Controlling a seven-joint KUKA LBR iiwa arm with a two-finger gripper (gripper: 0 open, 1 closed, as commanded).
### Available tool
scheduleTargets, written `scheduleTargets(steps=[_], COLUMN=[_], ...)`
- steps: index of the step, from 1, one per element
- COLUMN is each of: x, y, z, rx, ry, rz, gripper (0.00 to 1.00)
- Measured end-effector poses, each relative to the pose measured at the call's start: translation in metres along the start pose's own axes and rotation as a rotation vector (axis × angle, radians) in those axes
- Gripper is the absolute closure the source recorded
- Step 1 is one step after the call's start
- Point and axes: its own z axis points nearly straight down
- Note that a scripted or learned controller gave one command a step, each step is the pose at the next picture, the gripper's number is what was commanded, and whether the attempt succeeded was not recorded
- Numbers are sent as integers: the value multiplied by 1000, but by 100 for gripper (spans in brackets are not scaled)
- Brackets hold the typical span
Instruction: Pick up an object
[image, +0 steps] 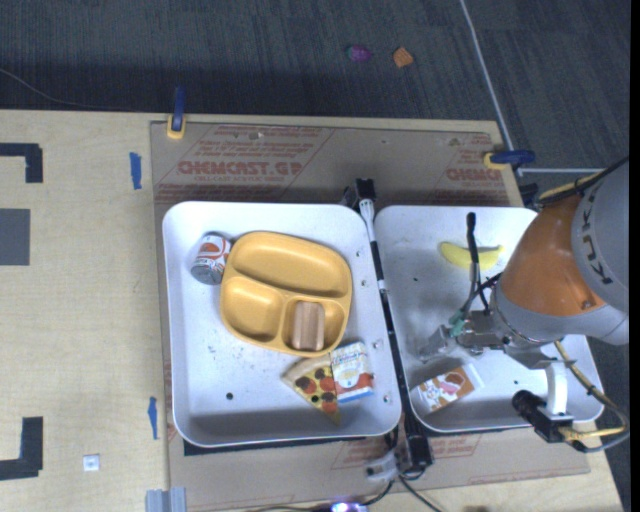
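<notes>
Currently, the two-finger gripper hangs low in the right shallow white bin, above a small red-and-white carton; finger spacing cannot be determined.

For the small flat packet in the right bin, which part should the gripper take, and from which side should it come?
The packet lies flat on the floor of the right bin, turned a little askew. Probably best to come straight down from above and close across its narrow width, near the middle. The gripper is just above it, and the bin wall to its left leaves little room for a sideways approach.
</notes>
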Motion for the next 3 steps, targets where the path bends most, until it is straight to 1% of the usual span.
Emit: scheduleTargets(steps=[1,3], x=[-4,-5], y=[-7,-8], z=[5,5], rx=[-13,-13], ry=[3,3], rz=[-3,-4], gripper=[0,0])
